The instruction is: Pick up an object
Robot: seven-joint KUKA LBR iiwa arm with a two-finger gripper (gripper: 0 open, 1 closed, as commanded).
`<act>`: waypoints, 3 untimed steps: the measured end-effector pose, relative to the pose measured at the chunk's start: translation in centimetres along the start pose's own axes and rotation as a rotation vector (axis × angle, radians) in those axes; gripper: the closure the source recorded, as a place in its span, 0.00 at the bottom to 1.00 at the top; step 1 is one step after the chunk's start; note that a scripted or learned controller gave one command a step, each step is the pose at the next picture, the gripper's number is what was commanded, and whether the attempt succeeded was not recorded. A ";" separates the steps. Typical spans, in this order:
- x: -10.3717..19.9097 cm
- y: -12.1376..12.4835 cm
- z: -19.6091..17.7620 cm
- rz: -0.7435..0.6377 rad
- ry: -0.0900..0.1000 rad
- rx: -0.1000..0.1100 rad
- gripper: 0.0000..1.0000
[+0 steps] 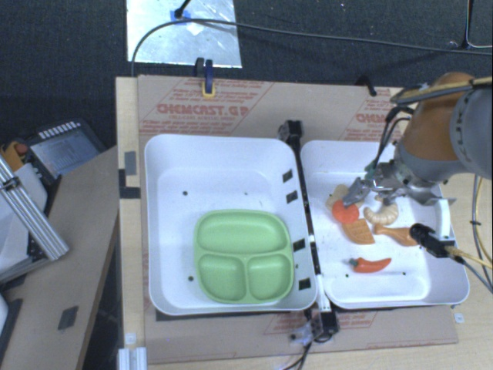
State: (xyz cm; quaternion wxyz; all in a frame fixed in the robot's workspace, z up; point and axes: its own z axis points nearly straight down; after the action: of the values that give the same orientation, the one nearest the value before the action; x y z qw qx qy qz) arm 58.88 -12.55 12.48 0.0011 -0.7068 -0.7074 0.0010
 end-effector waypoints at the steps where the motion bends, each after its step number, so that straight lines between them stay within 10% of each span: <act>1: 0.1 0.4 3.6 0.000 0.002 -0.012 0.00; 2: 0.1 0.8 2.1 -0.002 0.001 -0.023 1.00; 3: 0.2 0.1 -3.9 -0.003 -0.002 -0.009 1.00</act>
State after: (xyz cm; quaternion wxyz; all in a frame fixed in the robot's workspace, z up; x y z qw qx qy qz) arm 59.01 -12.34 16.42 -0.0027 -0.7059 -0.7083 -0.0017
